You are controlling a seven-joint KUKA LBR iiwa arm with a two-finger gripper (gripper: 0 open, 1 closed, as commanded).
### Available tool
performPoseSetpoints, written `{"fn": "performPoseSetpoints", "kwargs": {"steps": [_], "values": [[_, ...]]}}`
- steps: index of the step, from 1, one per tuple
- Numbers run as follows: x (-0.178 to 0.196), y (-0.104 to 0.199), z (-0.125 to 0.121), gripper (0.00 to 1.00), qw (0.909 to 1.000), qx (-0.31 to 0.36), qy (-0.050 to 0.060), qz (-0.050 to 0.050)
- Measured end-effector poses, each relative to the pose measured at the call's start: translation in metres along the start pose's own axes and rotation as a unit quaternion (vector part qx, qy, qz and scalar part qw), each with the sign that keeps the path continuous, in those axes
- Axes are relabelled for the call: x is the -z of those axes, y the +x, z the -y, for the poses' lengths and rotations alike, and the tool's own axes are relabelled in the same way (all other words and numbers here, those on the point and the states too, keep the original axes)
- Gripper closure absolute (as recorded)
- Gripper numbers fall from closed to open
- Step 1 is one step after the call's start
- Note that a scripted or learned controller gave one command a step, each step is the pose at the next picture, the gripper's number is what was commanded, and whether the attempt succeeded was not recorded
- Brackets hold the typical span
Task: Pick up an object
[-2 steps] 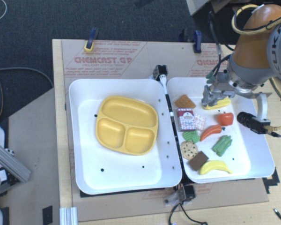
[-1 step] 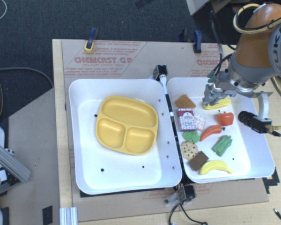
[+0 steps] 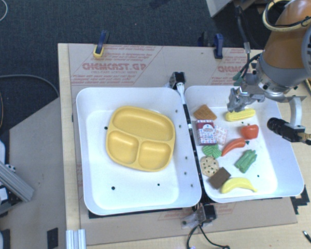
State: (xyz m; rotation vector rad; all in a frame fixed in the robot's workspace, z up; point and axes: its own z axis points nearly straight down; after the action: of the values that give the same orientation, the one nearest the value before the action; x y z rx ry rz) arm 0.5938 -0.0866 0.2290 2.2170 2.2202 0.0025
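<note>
Gripper (image 3: 239, 104) low over the far part of the right bin (image 3: 285, 166); whether it is apart or together cannot be told from this angle. Its tip sits at the left end of a yellow corn cob (image 3: 242, 115), at or just above it; contact uncertain, nothing seen clamped.

Just beyond the corn, toward the camera: red tomato (image 3: 250, 131), then an orange-red chili pepper (image 3: 232, 147) lying at a slant. Left of gripper: tan wedge like a toast slice (image 3: 203, 112), with a red-and-white packet (image 3: 207, 132) below it. Further on: small green leafy piece (image 3: 212, 151), green vegetable bundle (image 3: 245, 160), cookie (image 3: 209, 165), brown block (image 3: 219, 177), and a banana (image 3: 238, 184) near the bin's front wall.

Farthest left, well apart from gripper: left bin (image 3: 93, 139) holding a yellow divided plate (image 3: 140, 138), three compartments, upright.
</note>
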Motion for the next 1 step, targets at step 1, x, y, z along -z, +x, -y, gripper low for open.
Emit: {"fn": "performPoseSetpoints", "kwargs": {"steps": [1], "values": [[0.0041, 0.0081, 0.0127, 1.00, 1.0000, 0.000, 0.003, -0.001]]}}
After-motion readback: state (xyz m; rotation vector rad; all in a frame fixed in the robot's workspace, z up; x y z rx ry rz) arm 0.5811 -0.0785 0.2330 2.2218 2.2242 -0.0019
